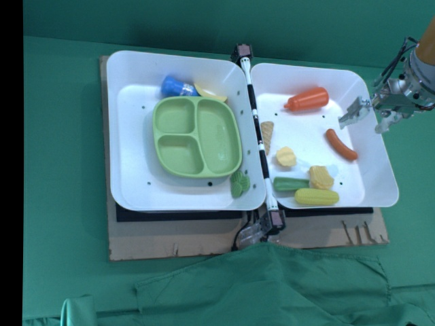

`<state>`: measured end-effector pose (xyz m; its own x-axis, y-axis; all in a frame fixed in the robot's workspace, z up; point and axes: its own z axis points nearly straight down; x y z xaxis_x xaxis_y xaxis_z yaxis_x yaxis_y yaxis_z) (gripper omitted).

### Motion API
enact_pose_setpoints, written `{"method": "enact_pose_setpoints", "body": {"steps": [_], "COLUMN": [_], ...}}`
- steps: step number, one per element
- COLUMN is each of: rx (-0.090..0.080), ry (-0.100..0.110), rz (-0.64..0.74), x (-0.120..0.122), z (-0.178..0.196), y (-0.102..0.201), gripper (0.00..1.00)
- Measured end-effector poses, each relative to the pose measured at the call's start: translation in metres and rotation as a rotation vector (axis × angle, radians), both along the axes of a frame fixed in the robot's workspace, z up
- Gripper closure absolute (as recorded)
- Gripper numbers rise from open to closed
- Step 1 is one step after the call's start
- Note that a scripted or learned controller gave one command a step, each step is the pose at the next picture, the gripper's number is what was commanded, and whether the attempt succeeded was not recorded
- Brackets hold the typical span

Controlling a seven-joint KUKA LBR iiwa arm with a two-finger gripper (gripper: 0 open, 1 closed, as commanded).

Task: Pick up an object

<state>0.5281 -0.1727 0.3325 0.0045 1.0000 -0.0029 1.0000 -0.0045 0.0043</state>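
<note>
My gripper (368, 117) hangs over the right bin's (370, 182) far right side, fingers spread open with nothing between them. Just left and below it lies a red-orange sausage (340, 145). An orange-red ketchup bottle (307, 99) lies at the bin's back. Further forward sit an ice-cream cone (267, 136), a small yellow piece (286, 157), a crinkled yellow piece (321, 177), a green cucumber (291, 184) and a corn cob (316, 196).
The left bin (129, 175) holds a green divided plate (197, 136), a blue item (177, 86), a yellow wedge (211, 91) and a green leaf-like piece (238, 183). A hinge bar (253, 107) runs between the bins. Green cloth (272, 284) lies bunched in front.
</note>
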Motion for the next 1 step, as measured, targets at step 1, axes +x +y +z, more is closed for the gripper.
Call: {"method": "enact_pose_setpoints", "body": {"steps": [1], "rx": [0.000], "ry": [0.000], "rz": [0.000], "x": [0.0000], "z": [0.0000], "y": [0.0000], "gripper": [0.00]}}
